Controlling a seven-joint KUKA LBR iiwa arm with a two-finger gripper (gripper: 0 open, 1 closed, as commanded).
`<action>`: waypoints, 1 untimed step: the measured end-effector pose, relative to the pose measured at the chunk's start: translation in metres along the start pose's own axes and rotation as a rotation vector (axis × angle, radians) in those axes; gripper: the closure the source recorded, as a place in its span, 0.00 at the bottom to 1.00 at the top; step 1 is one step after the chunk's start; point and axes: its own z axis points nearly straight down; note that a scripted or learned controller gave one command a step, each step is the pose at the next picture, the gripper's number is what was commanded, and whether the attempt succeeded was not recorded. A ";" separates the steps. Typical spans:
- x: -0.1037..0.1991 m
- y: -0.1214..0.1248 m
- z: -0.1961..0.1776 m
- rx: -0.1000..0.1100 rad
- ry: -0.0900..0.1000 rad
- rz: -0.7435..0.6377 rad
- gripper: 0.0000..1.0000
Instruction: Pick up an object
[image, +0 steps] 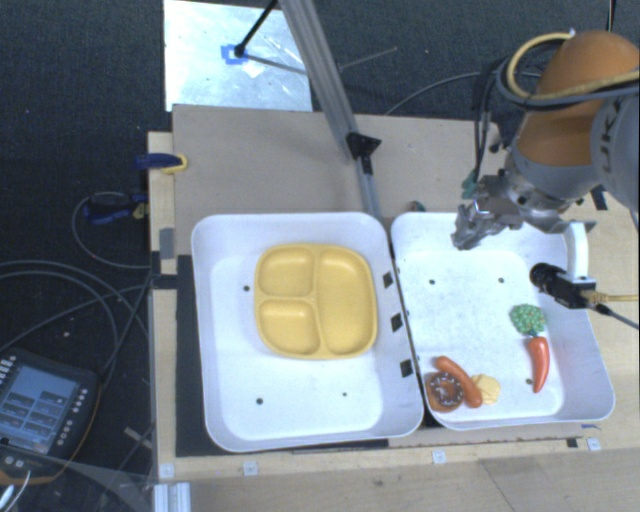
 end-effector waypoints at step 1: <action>0.054 -0.012 -0.005 0.000 0.001 -0.001 1.00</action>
